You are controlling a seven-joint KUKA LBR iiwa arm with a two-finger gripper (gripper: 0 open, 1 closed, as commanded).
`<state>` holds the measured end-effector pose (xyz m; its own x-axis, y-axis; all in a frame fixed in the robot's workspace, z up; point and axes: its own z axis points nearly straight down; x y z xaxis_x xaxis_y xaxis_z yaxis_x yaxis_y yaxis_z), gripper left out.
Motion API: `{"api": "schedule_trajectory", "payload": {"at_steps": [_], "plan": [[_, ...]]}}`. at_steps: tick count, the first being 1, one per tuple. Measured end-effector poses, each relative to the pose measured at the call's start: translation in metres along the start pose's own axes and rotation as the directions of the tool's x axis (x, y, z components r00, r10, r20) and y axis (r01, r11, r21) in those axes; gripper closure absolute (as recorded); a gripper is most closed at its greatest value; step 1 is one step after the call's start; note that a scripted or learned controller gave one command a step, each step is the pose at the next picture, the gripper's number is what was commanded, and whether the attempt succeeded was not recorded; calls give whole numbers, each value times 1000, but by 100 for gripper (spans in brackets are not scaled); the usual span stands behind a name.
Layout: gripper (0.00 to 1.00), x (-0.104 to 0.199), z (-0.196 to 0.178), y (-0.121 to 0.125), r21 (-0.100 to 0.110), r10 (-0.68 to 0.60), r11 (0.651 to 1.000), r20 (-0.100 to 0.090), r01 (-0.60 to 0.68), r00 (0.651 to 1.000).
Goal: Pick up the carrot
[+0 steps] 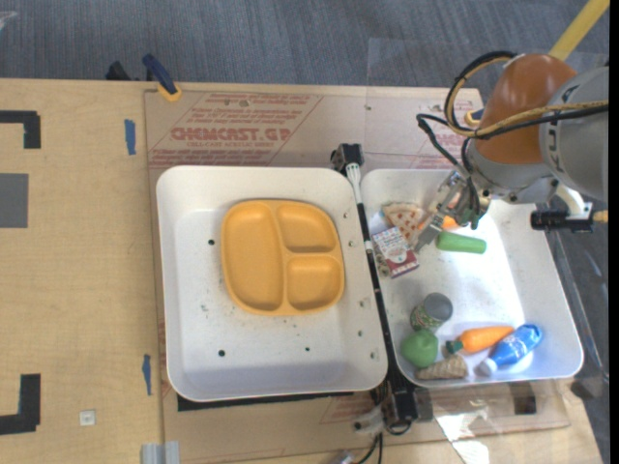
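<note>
The carrot [484,337], orange with a green end, lies near the front of the right bin [551,288], between a green round fruit and a blue bottle. My gripper [448,211] hangs over the back part of that same bin, well behind the carrot and above a green cucumber-like piece [461,243] and a pizza slice [406,220]. A small orange bit shows just beneath the gripper; I cannot tell what it belongs to.
The right bin also holds a red-and-white carton [394,247], a grey can [432,309], a green fruit [420,348], a cone [443,369] and a blue bottle [513,348]. A yellow divided plate [282,256] sits in the left bin [184,288].
</note>
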<state>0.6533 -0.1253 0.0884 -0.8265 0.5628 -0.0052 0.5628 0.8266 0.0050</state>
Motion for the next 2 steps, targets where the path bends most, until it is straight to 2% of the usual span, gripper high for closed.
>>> {"api": "schedule_trajectory", "payload": {"at_steps": [1,2], "plan": [[0,5,0,-40,2,208,978,1,-208,978],[100,2,-15,-37,-4,204,979,13,-204,979]]}}
